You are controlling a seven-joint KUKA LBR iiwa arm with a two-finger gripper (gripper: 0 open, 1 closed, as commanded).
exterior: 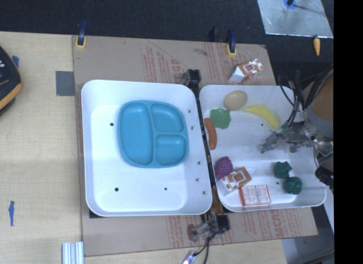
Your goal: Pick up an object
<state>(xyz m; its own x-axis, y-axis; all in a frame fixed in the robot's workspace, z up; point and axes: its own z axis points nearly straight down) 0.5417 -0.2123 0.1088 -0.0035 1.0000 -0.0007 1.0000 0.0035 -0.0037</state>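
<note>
Nothing picked up yet — my gripper point(271, 142) hangs open and empty over the right bin point(317, 203), just under the banana point(262, 114). Whole grab's left to do.

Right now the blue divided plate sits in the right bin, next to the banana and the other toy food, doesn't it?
Not quite. The camera view shows the blue plate alone in the left bin. The banana and the other toy food lie in the right bin, where the gripper is.
</note>
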